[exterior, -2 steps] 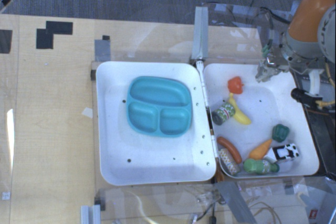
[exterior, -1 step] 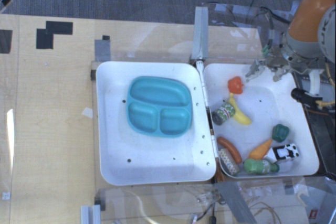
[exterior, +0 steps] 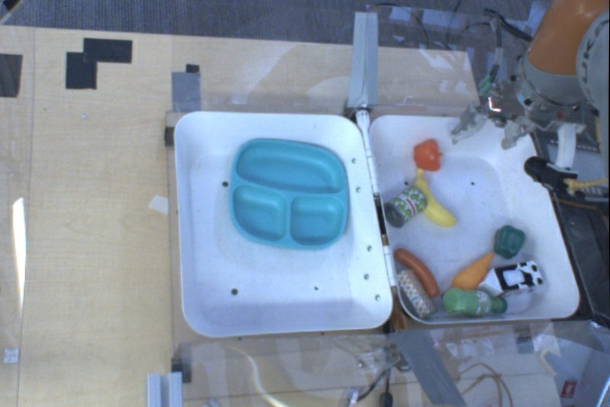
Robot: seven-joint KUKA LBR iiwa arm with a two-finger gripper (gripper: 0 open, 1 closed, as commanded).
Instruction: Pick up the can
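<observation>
Main risk with the can (exterior: 407,203): lying on its side, so apt to roll or squirt out if pinched along its length rather than across its round body. Crowded too. Pressed close to the left wall of the right bin (exterior: 481,174) at the can's 9 o'clock, leaving little room for a finger on that side. Touched at 3 o'clock by the yellow banana (exterior: 436,208), so easy to catch the banana along with it, or instead of it. Could also be confused with a second patterned cylinder (exterior: 414,289) at the can's 6 o'clock, near the bin's lower rim; hard to tell what that one is.

By looks, a small cylinder with a green and white label and a darker end, tilted with one end toward 8 o'clock and the other toward 2 o'clock. Probably light and rigid, with a slick label.

Farther out: an orange-red pepper (exterior: 428,154) at 1 o'clock of the can, apart from it. A sausage (exterior: 416,269) at 6 o'clock, then a carrot (exterior: 474,271), a teal lump (exterior: 509,239) and a green bottle (exterior: 472,302) toward 4 to 5 o'clock.

Well apart at 2 o'clock, over the bin's far rim, the gripper (exterior: 486,133), jaws apparently spread with nothing between them. A long, slanted descent to make from there, by the look of it, with a wrist turn needed to straddle the can.
</observation>
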